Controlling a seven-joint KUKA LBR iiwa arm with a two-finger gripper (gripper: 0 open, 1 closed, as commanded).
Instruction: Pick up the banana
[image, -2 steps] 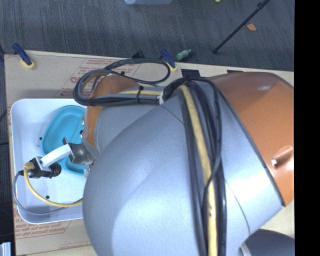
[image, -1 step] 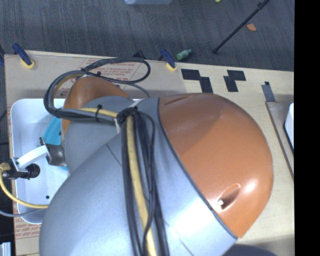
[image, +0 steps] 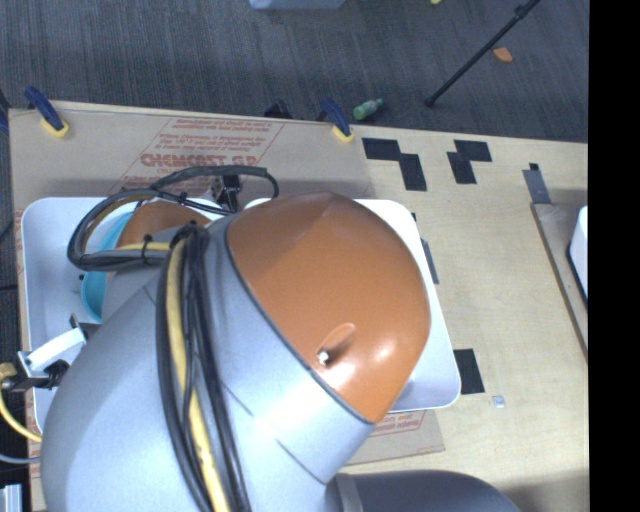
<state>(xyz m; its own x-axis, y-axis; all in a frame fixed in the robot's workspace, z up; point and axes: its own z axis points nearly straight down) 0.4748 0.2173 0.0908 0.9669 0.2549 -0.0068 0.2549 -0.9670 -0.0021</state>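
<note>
The arm's grey body (image: 130, 400) and orange band (image: 330, 300) fill the middle of the camera view and cover most of both white bins (image: 35, 250). Black and yellow cables (image: 185, 330) run along the arm. A light blue object (image: 93, 290) shows at the left bin's left side, partly behind the cables. An orange-brown curved thing (image: 160, 215) sits just behind the cable loop; I cannot tell what it is. The bins' contents are hidden under the arm.
The bins rest on a cardboard sheet (image: 200, 140) held by blue clamps (image: 45, 110) (image: 335, 117). The wooden bench (image: 500, 270) with black tape marks stretches to the right. A white bin corner (image: 435, 385) pokes out under the orange band.
</note>
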